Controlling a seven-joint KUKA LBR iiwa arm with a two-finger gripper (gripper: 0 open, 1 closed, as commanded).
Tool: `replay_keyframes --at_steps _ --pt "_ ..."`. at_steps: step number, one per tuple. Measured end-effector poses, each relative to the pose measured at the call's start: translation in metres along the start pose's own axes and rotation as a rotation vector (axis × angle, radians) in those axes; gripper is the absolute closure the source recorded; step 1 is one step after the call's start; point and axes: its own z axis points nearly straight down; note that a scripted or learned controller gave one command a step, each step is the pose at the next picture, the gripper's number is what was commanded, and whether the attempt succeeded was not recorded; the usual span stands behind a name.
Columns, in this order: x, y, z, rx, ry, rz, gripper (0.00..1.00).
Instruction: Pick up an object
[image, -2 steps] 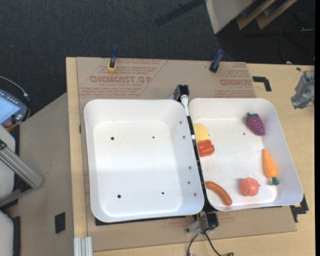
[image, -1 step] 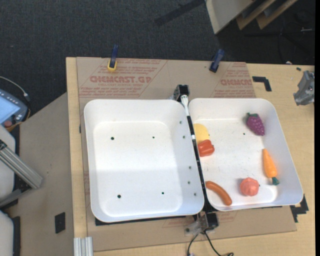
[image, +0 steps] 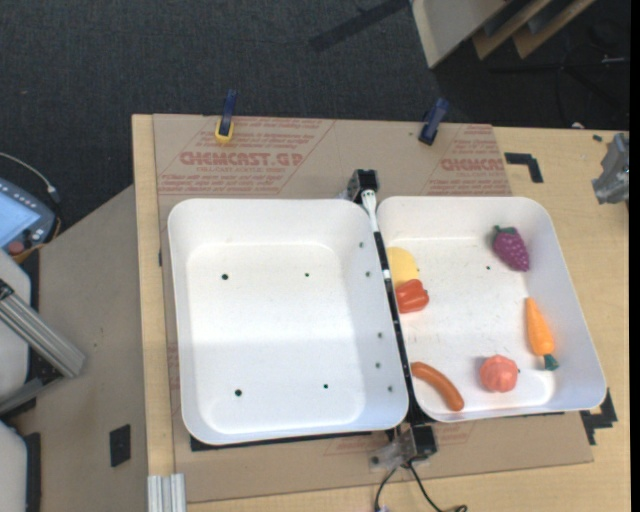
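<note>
Two shallow white bins sit side by side on the table (image: 300, 475), on a brown cardboard sheet w/ red print. Left bin (image: 270, 220) shows just a few small dark holes in its floor. Right bin (image: 470, 210) holds all the toy food:

- purple grapes (image: 510, 247), far right corner area, near the back wall
- yellow piece (image: 402, 264) against the bin's left wall, touching the red pepper (image: 412, 296) just in front of it
- orange carrot (image: 540, 330) w/ green tip, along the right wall, lying lengthwise front-to-back
- pinkish-red round fruit (image: 499, 373), near front right, just beside the carrot's green end
- orange-red sausage (image: 438, 385), front left corner area, lying at a slant, apart from the round fruit

All items rest on the bin floor, none lifted.

A grey metal part (image: 612, 170) pokes in at the right edge of the view, over the table beyond the right bin's far corner, well apart from every item. Prob the arm's end, but too little shows – can't tell the pincer's state or whether it has hold of anything.

Blue clamps at the cardboard's back edge: one w/ yellow (image: 227, 118), one plain (image: 434, 120). Black clips join the bins at back (image: 362, 185) and front (image: 420, 440)
</note>
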Motion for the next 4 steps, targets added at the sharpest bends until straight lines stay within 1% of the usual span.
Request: replay_keyframes --at_steps 4 --pt "0.000 0.004 -0.042 -0.018 -0.007 -0.003 1.00"
